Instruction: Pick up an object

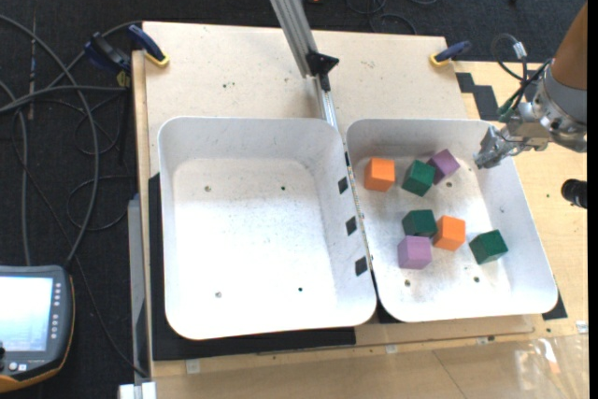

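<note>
At two o'clock above the right bin [523, 229], the gripper [490, 152] hovers; whether it is parted or closed cannot be told. Seven cubes [418, 177] sit inside, untouched.

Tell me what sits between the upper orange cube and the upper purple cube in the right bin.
A green cube sits between the orange cube and the purple cube, seen in the camera view.

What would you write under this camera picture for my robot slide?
Robot hand hovers at the right bin's upper edge, above seven orange, green and purple cubes; the left bin sits beside it.
</note>
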Controlling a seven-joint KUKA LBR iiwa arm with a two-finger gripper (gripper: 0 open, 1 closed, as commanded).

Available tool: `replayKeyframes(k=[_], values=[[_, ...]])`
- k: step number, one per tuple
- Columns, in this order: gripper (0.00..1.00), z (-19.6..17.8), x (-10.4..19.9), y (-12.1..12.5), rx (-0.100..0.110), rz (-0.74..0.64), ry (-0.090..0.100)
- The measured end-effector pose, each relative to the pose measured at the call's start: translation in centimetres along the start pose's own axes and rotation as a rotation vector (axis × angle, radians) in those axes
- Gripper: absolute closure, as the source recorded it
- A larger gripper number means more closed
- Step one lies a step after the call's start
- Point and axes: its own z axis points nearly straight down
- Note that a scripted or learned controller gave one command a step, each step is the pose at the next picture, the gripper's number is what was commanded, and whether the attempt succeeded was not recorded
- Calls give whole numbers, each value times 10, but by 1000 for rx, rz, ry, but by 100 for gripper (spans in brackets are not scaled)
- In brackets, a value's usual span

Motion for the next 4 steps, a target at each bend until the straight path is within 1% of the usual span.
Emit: replayKeyframes(k=[1,2,3,4], values=[[100,-10,57,-12,3,-6,3],[100,-18,107,-26,4,-7,4],[100,-26,161,-34,4,-8,4],[100,-20,223,-40,5,-8,4]])
